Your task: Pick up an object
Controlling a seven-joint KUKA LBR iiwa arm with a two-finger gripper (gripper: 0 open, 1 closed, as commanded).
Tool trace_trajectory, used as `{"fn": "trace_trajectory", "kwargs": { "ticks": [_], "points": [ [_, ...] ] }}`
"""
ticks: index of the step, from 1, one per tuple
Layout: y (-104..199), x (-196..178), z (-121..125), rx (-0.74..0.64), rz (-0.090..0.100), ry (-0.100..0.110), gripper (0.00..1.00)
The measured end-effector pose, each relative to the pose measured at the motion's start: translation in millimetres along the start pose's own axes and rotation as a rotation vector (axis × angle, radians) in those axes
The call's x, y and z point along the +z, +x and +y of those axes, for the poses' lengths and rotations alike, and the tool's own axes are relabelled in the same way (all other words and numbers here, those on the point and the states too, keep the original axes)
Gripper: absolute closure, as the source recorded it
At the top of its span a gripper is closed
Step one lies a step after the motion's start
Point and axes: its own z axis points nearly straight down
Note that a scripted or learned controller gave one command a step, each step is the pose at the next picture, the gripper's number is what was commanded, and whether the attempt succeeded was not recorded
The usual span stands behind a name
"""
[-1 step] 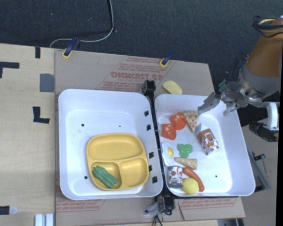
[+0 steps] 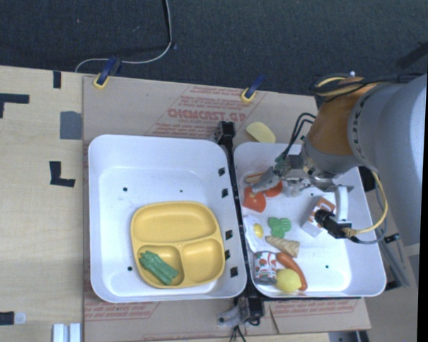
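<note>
Because the loose toys crowd the right bin [image 2: 365, 276], I have my hand [image 2: 269, 180] low at its upper left, over the red tomato-like piece [image 2: 254, 199]. Whether my hand is apart or together I cannot tell. The piece looks roundish, with no clear long axis.

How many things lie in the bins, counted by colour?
Yellow: 3, tray, lemon, small piece
Green: 2, left, right
Red or orange: 2, tomato, chili
Tan: 1, cone
White-red: 1, can
Total: 9
</note>
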Motion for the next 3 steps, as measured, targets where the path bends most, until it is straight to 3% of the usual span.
{"fn": "trace_trajectory", "kwargs": {
  "ticks": [1,2,3],
  "points": [
    [11.3,10.8,40.4,-0.002,0.003,-0.003,0.0],
    [-46.6,16.4,32.4,0.002,0.001,0.011,0.0],
    [-16.0,17.5,54.6,-0.003,0.002,0.015,0.0]
  ]
}}
